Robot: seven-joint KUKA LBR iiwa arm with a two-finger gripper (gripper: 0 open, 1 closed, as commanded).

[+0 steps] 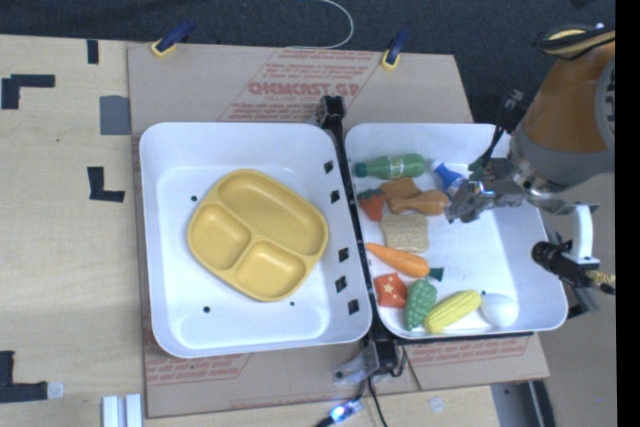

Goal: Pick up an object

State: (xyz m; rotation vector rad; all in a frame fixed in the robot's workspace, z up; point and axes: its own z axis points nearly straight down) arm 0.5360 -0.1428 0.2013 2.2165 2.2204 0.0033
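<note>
In the right bin lie several toy foods: a green bottle, a brown chicken leg, a slice of bread, a carrot, a red strawberry, a green pickle, a yellow corn cob and a white egg. A small blue piece sits near the bottle. My gripper hangs over the bin's middle right, just right of the chicken leg, pointing down and left. Nothing shows between its fingers.
The left bin holds a yellow divided plate. A black divider runs between the bins. Cardboard lies under both bins, with clamps at its back edge. The arm's body looms over the right bin's right side.
</note>
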